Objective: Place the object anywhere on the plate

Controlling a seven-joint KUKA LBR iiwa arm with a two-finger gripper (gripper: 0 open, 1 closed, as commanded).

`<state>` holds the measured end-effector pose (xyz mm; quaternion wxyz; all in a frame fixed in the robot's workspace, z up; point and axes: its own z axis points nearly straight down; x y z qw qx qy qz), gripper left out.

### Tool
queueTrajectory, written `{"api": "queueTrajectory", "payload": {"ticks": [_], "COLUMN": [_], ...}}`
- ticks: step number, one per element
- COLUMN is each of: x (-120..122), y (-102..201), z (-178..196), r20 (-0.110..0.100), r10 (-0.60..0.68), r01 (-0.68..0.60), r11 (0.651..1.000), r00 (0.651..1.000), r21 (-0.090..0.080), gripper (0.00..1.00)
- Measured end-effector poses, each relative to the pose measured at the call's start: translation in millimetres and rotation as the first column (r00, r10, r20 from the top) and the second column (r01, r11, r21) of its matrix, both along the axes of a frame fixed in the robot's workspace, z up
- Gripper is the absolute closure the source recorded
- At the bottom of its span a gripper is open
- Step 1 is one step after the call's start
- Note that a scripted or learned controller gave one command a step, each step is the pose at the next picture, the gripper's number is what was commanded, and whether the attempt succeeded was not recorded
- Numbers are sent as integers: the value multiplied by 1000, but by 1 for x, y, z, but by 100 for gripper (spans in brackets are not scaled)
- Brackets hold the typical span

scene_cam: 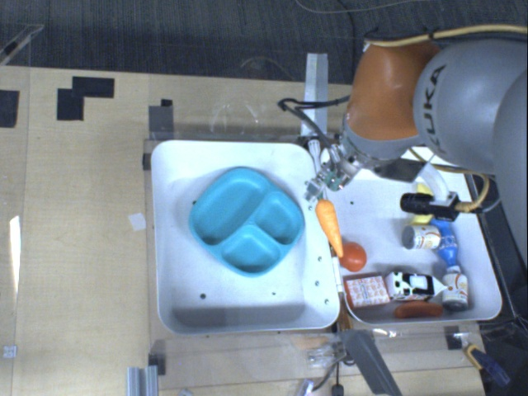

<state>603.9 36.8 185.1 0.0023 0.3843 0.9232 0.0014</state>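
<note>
The orange carrot [330, 225] sits just below the claw [322, 184], its upper end right at the claw's tip and its pointed end slanting down toward a red round thing [353, 256], which it meets or nearly meets. It lies along the rims where the left bin [177, 304] and the right bin [487, 295] meet, just beside the blue divided plate [247, 221] and not on it; the plate rests in the middle of the left bin. Whether the claw is apart, together or clamped on the carrot cannot be told, since its tip is small and tangled with wiring at this angle. The grey arm [470, 81] carries dark letters reading "UKA", the start of the word being hidden by the curve of the casing. In the right bin's near corner a small box [367, 289] has a red-and-white printed face, and next to it lies a black-and-white item [411, 285]; the print on both is too small to read. The arm is cut off at the top and right edges, and the pale counter [74, 246] runs out of view to the left.
</note>
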Motion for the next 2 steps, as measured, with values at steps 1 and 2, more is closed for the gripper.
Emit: {"api": "queueTrajectory", "payload": {"ticks": [1, 2], "x": [0, 24], "y": [0, 17], "z": [0, 1], "r20": [0, 1], "r10": [0, -260], "r01": [0, 260], "r11": [1000, 966], "r00": [1000, 966], "r21": [0, 2], "gripper": [0, 0]}}
